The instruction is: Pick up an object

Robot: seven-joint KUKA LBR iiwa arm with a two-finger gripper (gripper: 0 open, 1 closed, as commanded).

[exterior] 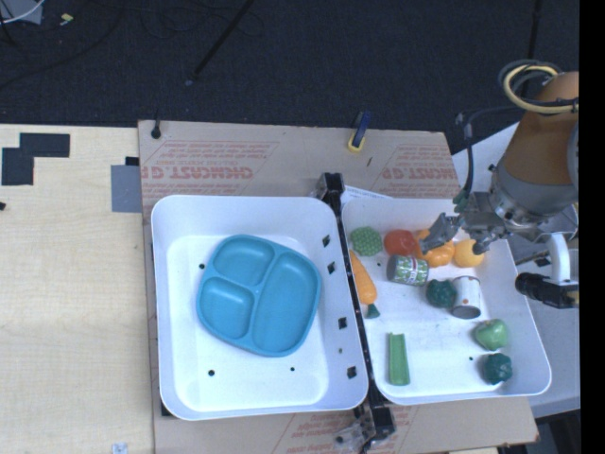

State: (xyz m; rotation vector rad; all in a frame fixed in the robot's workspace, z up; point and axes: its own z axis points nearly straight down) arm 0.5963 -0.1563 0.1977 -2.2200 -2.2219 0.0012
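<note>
1. While the grey arm with its orange band reaches in over the right white bin (529, 386), the gripper (457, 235) hangs low above the far end of the pile, its fingers (440, 229) spread apart with nothing between them that I can make out.
2. Right under and between them sit the small orange and yellow plastic fruits (452, 253); these look like the target, though that's my read. Just beside, to the left, is a red tomato-like ball (401, 242) and a green-labelled tin can (409, 270).
3. Further out lie a bumpy green ball (367, 241), an orange carrot (363, 279), a dark teal lump (440, 294) touching a white cup on its side (466, 297), a green stick (397, 358), a lime-green pepper (491, 333) and a dark green broccoli piece (495, 369).
4. Risk: the pieces are crowded and rounded, so one finger could land on top of the tomato or can, or a smooth fruit could squirt sideways as the fingers close.
5. Well away to the left, the other white bin (180, 367) carries a blue three-compartment plastic plate (257, 293).
6. Both bins rest on brown cardboard over a pale wooden bench (66, 301); dark carpet with cables lies beyond.
</note>
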